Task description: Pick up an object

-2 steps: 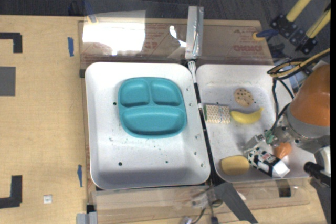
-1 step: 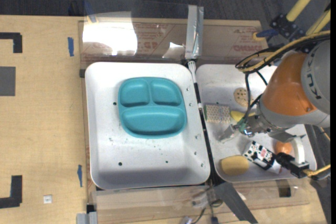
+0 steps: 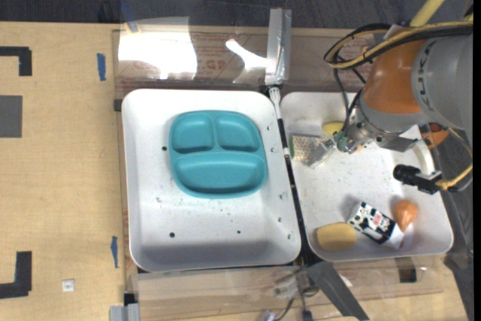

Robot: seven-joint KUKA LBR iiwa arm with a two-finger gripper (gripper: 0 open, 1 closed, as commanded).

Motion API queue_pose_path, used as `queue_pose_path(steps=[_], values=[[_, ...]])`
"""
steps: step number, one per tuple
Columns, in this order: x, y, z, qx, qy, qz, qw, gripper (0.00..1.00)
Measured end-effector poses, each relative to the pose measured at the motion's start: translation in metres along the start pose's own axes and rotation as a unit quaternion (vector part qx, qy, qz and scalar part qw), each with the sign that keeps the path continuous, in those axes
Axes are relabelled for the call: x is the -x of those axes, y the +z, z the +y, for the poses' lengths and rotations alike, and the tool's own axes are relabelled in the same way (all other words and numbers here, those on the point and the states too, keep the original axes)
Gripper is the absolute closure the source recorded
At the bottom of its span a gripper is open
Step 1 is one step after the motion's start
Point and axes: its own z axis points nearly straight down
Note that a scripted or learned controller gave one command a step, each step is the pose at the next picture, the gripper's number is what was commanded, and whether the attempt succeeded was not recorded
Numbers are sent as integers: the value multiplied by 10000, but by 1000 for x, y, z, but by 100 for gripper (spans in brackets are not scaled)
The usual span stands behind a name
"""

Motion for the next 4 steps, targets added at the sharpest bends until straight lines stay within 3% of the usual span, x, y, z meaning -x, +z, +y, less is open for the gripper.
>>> queue_pose_path(steps=[1,2,3,4], values=[[-49,-101,-1,8,-18,6,10000,0],[0,0,-3,-10,322,12,9995,0],[25,-5,28,-53,3410,8,9401,0],[70,2,-16,-45,3401,2,9404,0]])
